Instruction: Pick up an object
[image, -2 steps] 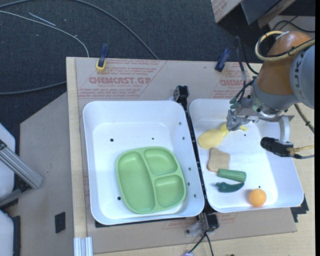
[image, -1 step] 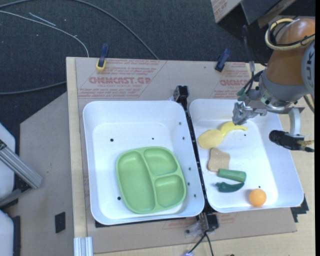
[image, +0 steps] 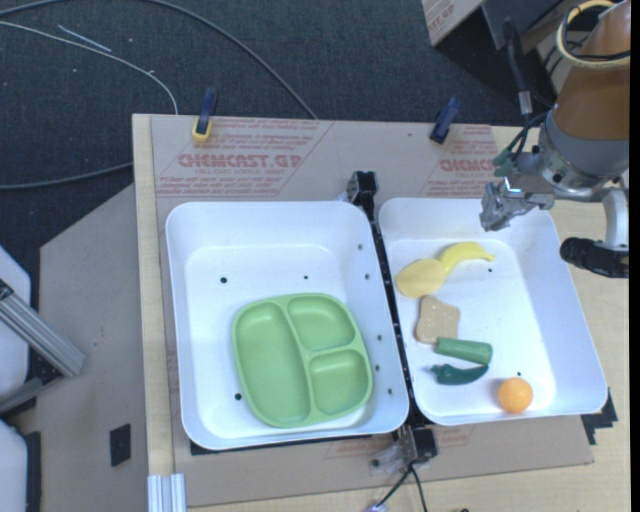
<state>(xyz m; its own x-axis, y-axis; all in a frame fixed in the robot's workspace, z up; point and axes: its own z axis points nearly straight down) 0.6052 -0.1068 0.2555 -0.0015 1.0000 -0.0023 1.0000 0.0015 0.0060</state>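
Observation:
In the right bin (image: 575, 330) lie a yellow banana (image: 465, 255), a pale yellow chip-shaped piece (image: 420, 275), a tan slice of bread (image: 437, 320), a green cucumber (image: 464, 350), a dark green pepper (image: 458, 373) and an orange ball (image: 515, 395). My gripper (image: 497, 212) hangs over the far edge of the right bin, above and to the right of the banana, with nothing seen between its fingers. The view does not show how far apart they stand.
The left bin (image: 190, 300) holds a green divided plate (image: 300, 357). A black clip (image: 362, 187) sits at the far end of the seam between the bins. Blue clamps (image: 445, 118) hold the board's far edge.

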